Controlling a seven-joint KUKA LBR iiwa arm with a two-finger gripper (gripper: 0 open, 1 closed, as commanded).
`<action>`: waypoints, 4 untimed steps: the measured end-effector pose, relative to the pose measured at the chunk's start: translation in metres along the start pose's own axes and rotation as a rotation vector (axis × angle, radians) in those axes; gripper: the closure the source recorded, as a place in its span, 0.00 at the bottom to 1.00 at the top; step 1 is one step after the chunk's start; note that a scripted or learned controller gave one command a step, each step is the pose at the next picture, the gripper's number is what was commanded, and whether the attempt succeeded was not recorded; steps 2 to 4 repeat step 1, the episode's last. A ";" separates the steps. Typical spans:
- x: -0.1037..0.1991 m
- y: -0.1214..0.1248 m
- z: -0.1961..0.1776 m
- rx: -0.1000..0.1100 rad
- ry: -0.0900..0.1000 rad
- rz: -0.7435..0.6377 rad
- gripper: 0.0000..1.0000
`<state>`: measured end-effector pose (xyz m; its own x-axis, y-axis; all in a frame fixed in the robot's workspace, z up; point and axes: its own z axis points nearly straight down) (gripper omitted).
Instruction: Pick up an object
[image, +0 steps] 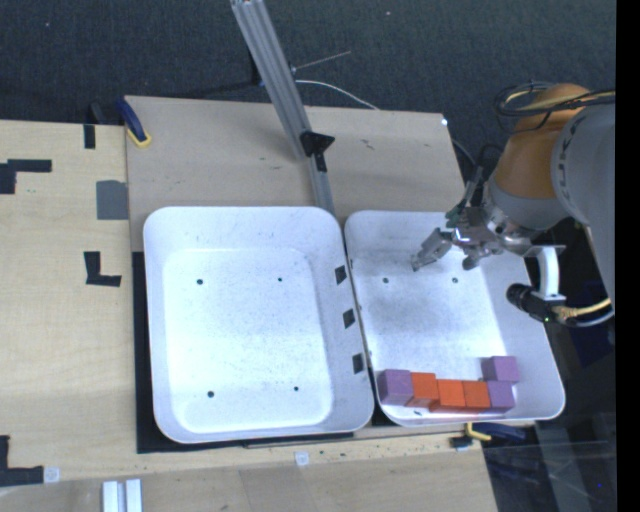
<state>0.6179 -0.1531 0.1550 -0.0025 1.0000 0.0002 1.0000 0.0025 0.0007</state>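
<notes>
From my remote station I log the arm (560, 150) reaching in from the right, its grey body with the orange band poised above the far part of the right bin (520, 300). The gripper (443, 254) hangs over that bin's upper area with its two fingers spread apart and nothing between them; one fingertip (418, 263) points down-left toward the speckled bin floor, the other (468, 262) sits just to its right. The candidate objects lie well apart from the gripper, bunched along the near wall of the same bin: a purple block (397, 384) at the left end, an orange block (424, 386) touching it, a second orange block (464, 394) next along, and two more purple blocks at the right end, one (499, 369) set slightly farther back than the other (501, 395). They form a tight row and I cannot tell if any are stacked. The left bin (160, 300) sits just beside the right one, their rims touching along the middle, where small dark clips (349, 317) sit. A slanted metal rail (285, 95) crosses the bench (200, 150) above the bins. I can read no brand, label or writing on anything; black tape marks (97, 268) on the left of the bench are plain shapes only.
</notes>
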 end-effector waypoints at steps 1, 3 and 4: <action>0.024 0.017 0.015 0.002 0.000 -0.001 0.00; 0.024 0.017 0.015 0.002 0.000 -0.001 0.00; 0.024 0.017 0.015 0.002 0.000 -0.001 0.00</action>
